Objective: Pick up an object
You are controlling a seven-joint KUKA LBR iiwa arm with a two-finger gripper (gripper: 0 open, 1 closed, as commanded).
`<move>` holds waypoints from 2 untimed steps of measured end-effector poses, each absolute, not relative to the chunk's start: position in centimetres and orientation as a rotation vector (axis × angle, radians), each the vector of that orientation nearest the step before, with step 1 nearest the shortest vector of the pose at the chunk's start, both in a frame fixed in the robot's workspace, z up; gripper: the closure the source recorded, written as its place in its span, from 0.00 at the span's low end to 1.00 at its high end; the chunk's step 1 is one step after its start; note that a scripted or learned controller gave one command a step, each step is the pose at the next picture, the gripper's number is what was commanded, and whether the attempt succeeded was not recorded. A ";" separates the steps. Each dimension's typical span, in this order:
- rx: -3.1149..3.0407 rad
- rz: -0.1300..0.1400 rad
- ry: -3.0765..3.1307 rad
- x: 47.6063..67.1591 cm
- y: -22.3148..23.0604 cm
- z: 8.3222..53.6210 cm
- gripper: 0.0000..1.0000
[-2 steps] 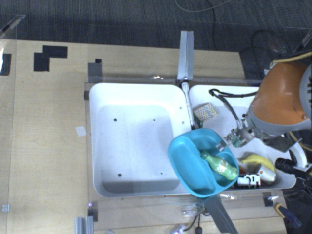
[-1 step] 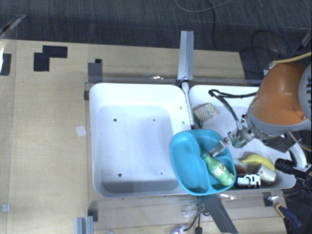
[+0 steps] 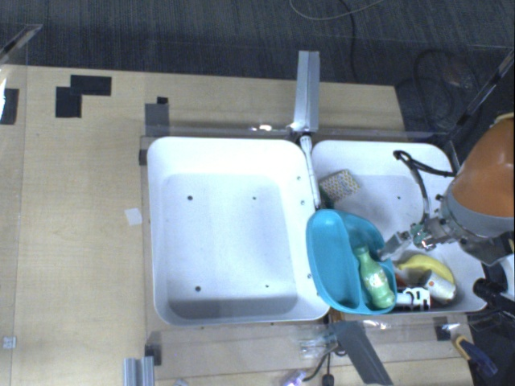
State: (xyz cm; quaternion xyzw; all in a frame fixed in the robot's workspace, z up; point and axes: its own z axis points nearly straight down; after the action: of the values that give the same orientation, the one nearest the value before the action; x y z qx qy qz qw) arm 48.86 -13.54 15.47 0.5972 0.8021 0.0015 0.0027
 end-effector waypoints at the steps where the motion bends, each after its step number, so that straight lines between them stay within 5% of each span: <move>1: 2.168 0.003 2.265 48.8 -19.1 11.9 0.00; 2: 2.433 0.018 1.955 49.3 -18.7 9.3 0.00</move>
State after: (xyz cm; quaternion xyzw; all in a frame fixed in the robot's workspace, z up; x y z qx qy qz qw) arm 49.30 -18.72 9.35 0.7795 0.6263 0.0057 0.0105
